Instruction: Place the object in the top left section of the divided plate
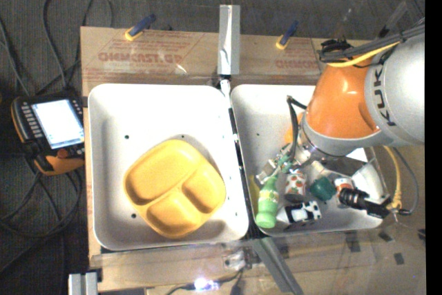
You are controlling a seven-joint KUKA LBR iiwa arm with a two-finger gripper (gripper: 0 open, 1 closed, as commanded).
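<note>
Hand point(293, 166) sits low in the right bin point(262, 103) among a green bottle point(267, 200) and small toys; grip state cannot be told. Yellow divided plate point(175, 186) lies in the left bin point(103, 148), sections unoccupied, evidently awaiting a pick.

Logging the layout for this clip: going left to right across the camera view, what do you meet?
Handheld screen → left bin → yellow plate → green bottle → black-and-white toy → arm
</note>
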